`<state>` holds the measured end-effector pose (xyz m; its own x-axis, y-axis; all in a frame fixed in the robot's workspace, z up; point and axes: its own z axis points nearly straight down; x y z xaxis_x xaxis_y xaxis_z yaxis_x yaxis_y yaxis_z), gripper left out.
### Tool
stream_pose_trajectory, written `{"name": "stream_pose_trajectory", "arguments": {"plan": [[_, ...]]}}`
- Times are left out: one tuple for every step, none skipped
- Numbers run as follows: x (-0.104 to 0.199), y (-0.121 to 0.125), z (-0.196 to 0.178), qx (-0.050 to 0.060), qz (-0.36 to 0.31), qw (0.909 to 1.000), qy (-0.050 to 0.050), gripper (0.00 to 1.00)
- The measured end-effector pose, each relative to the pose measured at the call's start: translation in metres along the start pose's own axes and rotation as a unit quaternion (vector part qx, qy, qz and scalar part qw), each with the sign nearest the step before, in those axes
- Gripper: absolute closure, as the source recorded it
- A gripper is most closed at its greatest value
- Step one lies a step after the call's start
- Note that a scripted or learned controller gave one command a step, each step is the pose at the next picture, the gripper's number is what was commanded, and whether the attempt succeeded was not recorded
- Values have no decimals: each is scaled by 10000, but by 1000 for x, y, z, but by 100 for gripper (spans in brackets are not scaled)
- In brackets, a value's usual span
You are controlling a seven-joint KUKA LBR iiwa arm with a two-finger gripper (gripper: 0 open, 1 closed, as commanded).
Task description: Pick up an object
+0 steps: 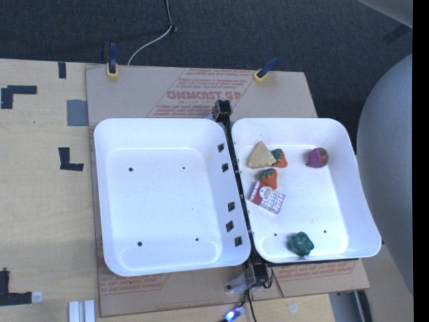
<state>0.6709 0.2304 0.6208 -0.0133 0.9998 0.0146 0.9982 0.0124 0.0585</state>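
Cardboard sheet (201, 92) reads "CHEMCAST GP"; red-and-white packet (267, 197) lettering unreadable.

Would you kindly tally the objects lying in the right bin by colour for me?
Tan: 1, the wedge
Orange with green: 2, the piece beside the wedge and the one below it
Red and white: 1, the packet
Magenta: 1, the ball
Green: 1, the lump
Total: 6
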Motion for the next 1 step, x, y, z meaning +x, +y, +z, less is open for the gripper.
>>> {"name": "stream_pose_trajectory", "arguments": {"plan": [[3, 2, -10, -100, -15, 9999, 30, 100]]}}
